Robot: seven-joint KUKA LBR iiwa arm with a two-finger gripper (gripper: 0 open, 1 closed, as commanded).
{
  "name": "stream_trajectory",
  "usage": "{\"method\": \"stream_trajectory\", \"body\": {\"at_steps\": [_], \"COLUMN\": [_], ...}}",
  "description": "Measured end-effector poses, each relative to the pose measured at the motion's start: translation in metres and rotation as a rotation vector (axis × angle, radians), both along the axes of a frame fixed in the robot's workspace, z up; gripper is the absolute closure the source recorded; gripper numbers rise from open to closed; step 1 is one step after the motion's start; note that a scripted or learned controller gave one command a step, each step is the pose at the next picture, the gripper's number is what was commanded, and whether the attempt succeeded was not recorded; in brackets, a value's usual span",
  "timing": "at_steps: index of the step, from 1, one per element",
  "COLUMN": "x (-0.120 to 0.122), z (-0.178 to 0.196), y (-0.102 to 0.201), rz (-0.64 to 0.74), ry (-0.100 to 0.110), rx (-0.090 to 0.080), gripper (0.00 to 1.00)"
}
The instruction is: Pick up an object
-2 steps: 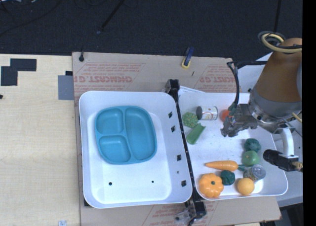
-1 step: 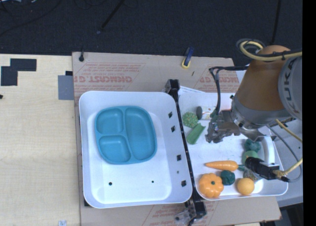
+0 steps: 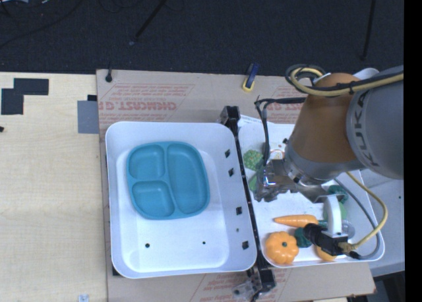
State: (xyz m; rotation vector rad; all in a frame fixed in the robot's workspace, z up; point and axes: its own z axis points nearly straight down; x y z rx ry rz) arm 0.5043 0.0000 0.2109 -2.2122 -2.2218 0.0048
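Arm [image 3: 343,129] over right bin [image 3: 376,254], carrot [image 3: 295,220], pumpkin [image 3: 281,248], broccoli [image 3: 252,159]

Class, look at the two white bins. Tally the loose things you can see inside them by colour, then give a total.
Blue: 1, the divided plate
Orange: 2, the carrot and the small pumpkin
Green: 1, the leafy piece
Total: 4; the arm hides part of the right bin.
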Motion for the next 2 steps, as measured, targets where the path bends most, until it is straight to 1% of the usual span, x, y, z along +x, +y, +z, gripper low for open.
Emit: {"method": "stream_trajectory", "body": {"at_steps": [1,2], "x": [-0.014,-0.023], "z": [0.000,0.007], "y": [0.057,0.086], "rz": [0.002,0.000], "ry": [0.000,-0.003], "rx": [0.001,-0.001], "gripper": [1.00,1.00]}}
